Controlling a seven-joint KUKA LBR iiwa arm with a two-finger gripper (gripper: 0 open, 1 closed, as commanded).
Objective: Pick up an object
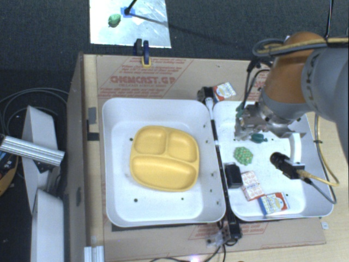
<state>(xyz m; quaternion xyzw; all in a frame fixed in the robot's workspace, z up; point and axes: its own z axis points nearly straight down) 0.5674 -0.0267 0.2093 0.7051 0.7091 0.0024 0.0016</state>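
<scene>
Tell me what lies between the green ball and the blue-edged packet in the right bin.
In the camera view, a red-and-white packet lies between the green ball and the blue-edged packet, on the right bin floor.

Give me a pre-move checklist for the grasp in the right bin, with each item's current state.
1. Gripper is over the right bin: ok.
2. A target lies near it: ok, the green ball sits just below it and a small teal object beside it.
3. Green ball stands free of the neighbouring items: ok, apart from the black block and the card packets.
4. Fingers open for a grasp: cannot tell.
5. Nothing already held: cannot tell.
6. Yellow tray out of the way: ok, it lies in the left bin.
</scene>
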